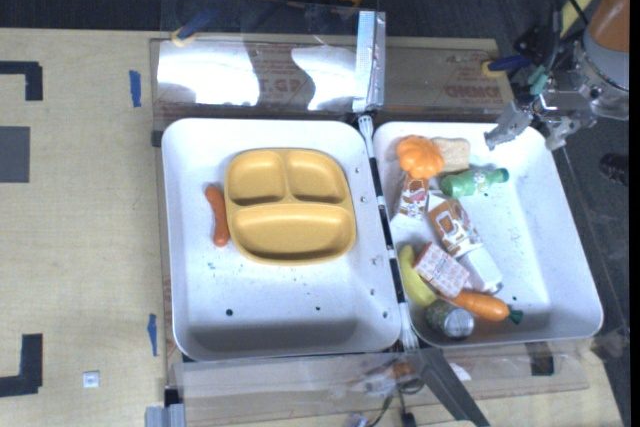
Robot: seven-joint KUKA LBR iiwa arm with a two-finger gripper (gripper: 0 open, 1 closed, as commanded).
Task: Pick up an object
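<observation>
Two shallow white plastic bins sit side by side on the pale wooden counter (80, 245), seen from above at a slant. The left white bin (190, 295), at the frame's centre, bears a yellow three-compartment plastic tray (290, 205) with a small orange-red sausage-shaped toy (218, 215) lying just beside the tray's left edge. The right white bin (560, 245) holds the candidate objects, crowded along its left wall: an orange toy pumpkin (419, 156) at the top, touching a tan bread-like piece (452, 151); a green plastic bottle (473, 181) lying on its side; brown-and-white printed snack packets (452, 227); a yellow banana-shaped toy (415, 281); an orange toy carrot with a green tip (484, 306); and a small dark round can (449, 319) at the lower edge.

The grey end effector (522, 127) hangs at the upper right of the frame, over the right bin's upper rim and apart from every object; whether its fingers stand apart or together cannot be told at this scale.

Judged from this layout, the step in hand is the approach. The green bottle is nearest and has bare bin floor on its right side, so it seems the cleanest target: descend over its middle with the fingers set across its narrow width. The lower packets and carrot lie overlapped, and a grasp there risks catching two things or slipping off.
</observation>
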